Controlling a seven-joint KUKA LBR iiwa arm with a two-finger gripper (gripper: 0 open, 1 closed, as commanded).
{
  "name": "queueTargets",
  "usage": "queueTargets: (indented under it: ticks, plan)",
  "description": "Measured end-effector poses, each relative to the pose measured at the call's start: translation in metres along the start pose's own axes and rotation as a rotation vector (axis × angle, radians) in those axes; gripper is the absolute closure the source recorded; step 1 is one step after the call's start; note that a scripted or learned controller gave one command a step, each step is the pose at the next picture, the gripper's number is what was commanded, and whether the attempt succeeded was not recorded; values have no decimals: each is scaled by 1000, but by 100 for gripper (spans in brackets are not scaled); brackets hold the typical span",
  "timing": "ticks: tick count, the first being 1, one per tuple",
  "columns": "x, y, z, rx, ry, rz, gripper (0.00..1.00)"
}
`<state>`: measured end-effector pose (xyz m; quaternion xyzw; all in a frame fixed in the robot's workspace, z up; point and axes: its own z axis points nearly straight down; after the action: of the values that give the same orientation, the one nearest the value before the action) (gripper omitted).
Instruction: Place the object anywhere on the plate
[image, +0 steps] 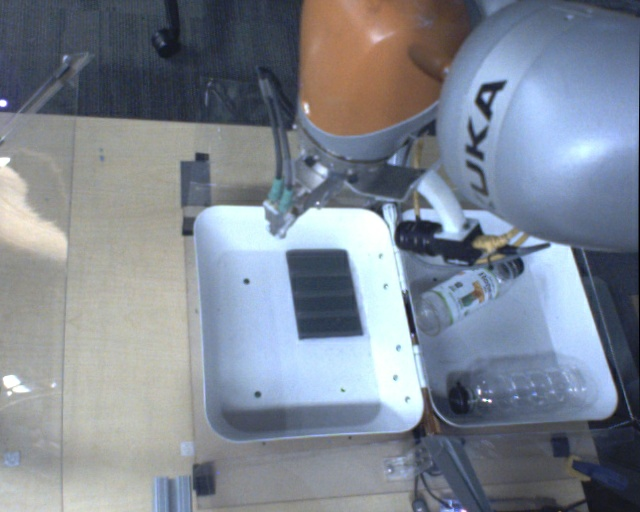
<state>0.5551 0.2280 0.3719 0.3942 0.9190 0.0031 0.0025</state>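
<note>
Jaws hang over the far corner of the left bin (215, 330), whether parted or holding anything I cannot tell, while the likely object, a small labelled bottle (465, 295), lies in the right bin (590, 350), seemingly light, slick, roll-prone, best pinched mid-body.

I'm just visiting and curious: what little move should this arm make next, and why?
Probably swing toward the right bin and come down over the small bottle. The tool hangs at the left bin's far edge, with nothing seen in it, while both bottles, the small one and a larger clear bottle, lie in the right bin. The dark plate in the left bin bears nothing.
</note>
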Motion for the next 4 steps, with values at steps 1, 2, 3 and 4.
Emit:
queueTargets:
  ticks: [1,2,3,4]
  plan:
    - [-11,13,16,0,0,-385,100]
    - [-10,21,-17,-2,-2,-755,100]
    - [-15,27,23,-1,0,-967,100]
    - [-15,10,0,-3,-2,-1338,100]
